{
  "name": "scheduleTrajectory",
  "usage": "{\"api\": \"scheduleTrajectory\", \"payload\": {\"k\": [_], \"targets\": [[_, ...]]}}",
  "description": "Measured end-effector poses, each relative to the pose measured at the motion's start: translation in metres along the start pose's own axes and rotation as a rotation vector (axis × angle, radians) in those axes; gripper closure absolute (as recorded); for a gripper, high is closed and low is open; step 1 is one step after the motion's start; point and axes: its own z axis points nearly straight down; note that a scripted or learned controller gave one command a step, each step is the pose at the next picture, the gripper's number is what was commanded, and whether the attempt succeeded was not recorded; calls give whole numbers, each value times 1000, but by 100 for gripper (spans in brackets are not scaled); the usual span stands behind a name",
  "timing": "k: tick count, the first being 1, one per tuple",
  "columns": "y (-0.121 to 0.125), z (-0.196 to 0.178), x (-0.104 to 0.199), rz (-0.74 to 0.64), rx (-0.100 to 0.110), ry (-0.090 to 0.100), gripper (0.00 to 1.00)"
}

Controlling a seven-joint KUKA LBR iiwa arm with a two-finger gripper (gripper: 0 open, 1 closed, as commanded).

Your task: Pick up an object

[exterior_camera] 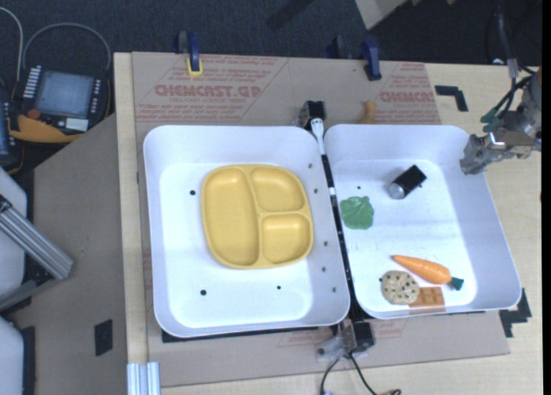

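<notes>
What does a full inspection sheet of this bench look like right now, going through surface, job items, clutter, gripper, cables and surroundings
Surface: brown board bearing left bin and right bin, side by side.
Job's things: right bin holds a black cylinder, green piece, carrot, cookie and cracker, the last two touching. Left bin holds a yellow tray.
Clutter: nothing seen.
Gripper: gripper at the right bin's far right rim, above the edge, holding nothing visible.
Cables: cable leaving the near edge; black cables at far left.
Surroundings: pendant left of the board; blue clamps at the far edge.
</notes>
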Motion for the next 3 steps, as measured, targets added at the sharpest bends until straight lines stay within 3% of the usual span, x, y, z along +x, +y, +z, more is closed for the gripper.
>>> {"api": "scheduleTrajectory", "payload": {"k": [1, 3], "targets": [[-17, 2, 51, -3, 11, 6, 100], [-43, 11, 144, -3, 12, 6, 100]]}}
